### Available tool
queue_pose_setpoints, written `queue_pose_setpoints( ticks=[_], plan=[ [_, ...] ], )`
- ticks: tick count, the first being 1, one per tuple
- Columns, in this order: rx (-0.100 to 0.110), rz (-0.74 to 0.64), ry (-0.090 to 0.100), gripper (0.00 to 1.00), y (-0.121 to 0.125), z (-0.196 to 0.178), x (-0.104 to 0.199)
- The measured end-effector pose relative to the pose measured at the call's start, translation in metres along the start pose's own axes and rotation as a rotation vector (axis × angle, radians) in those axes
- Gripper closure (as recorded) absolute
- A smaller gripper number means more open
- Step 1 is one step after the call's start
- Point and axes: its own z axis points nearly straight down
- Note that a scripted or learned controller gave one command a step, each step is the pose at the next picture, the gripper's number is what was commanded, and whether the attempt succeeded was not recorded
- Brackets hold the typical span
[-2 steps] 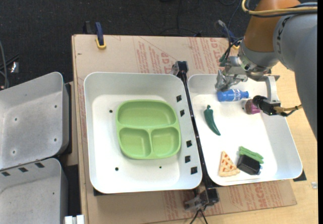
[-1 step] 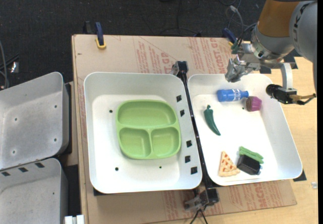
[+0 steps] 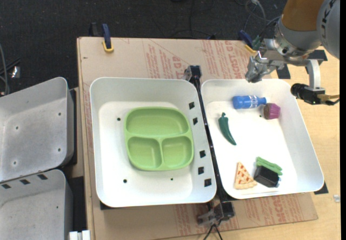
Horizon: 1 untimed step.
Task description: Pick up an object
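Overhead, claw [image 3: 254,73] state unclear; below: blue bottle [image 3: 248,102], purple toy [image 3: 271,111], green pepper [image 3: 227,129].

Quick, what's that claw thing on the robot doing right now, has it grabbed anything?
Grey two-finger gripper: nothing between its fingers; open or shut cannot be told.

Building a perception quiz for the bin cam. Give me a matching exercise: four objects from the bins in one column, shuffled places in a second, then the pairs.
Things:
1. green divided plate
2. blue bottle
3. pizza slice toy
4. green pepper toy

Places:
A. right bin, near front edge, beside the black and green block
B. right bin, left side, close to the divider
C. left bin, middle
D. right bin, far end, lying next to the purple piece

Pairs: 1-C, 2-D, 3-A, 4-B
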Motion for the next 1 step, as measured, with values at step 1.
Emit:
queue_pose_setpoints(
  ticks=[1],
  plan=[
    [0.006, -0.004, 0.002, 1.0, -0.0349, -0.0021, 0.0482]
  ],
)
